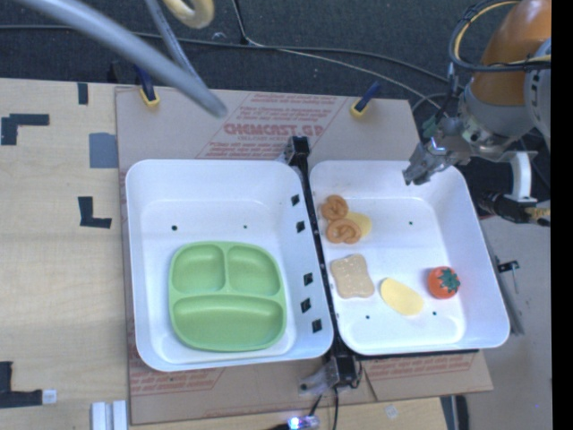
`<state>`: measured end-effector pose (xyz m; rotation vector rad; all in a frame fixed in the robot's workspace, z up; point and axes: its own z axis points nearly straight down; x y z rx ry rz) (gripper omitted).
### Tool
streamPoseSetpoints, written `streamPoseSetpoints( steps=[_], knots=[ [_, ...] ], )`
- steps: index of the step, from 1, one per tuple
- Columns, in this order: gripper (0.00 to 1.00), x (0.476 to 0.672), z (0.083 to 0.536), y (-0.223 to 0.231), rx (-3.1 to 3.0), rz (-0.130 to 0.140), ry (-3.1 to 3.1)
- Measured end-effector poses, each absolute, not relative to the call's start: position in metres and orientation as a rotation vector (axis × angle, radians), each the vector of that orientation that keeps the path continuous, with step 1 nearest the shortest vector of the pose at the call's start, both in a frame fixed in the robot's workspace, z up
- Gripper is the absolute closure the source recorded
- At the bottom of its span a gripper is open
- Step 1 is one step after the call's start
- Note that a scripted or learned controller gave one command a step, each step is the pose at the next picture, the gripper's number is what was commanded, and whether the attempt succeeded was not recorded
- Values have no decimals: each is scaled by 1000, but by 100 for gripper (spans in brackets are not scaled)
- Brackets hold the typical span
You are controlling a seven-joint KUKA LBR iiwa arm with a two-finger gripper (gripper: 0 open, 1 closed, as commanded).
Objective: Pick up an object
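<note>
The right bin (pixel 470 213) holds two brown pretzel-shaped pieces (pixel 338 219), a pale yellow piece under them, a slice of toast (pixel 351 276), a yellow lemon-like piece (pixel 402 296) and a red tomato (pixel 442 281). My gripper (pixel 418 170) hangs over the bin's far right corner, above the rim and well away from every item. Nothing shows between its fingers.
The left bin (pixel 143 204) holds a green divided plate (pixel 227 296). A black clip strip runs between the bins. A grey tube crosses the top left corner. Cables lie behind the bins, and blue and yellow clamps hold the cardboard base.
</note>
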<state>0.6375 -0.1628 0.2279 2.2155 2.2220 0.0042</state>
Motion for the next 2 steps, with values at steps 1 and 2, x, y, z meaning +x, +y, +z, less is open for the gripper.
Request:
streamPoseSetpoints(
  steps=[1, 2],
  knots=[
    [100, 638, 265, -162, 2217, 3, 2221],
    [100, 631, 257, -111, 2217, -1, 2229]
  ],
)
